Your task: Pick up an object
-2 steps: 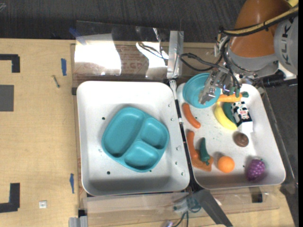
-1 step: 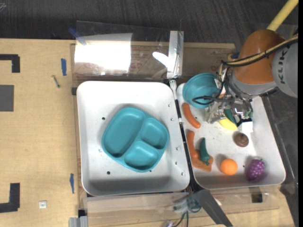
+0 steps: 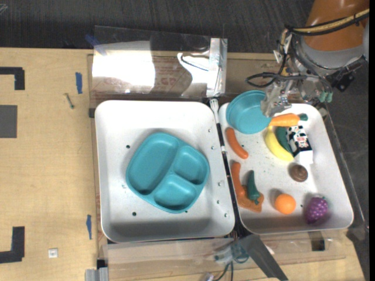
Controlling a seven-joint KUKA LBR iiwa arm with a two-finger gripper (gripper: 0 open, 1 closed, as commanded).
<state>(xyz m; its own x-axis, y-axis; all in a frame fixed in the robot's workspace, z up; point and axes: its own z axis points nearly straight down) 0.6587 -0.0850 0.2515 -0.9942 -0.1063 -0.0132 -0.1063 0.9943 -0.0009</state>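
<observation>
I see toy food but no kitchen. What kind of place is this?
Probably a robot lab for practising picking things up. A robot arm reaches over two white bins on a wooden bench, and toy food like a banana and grapes fills one.

Light wood surface takes up the left side, with black tape corners near its left edge and a few small blue tape bits — one sits just by the bins. Behind it runs dark grey carpet-like floor. A clear plastic sheet at the back catches a bright glare — lighting looks overhead.
</observation>
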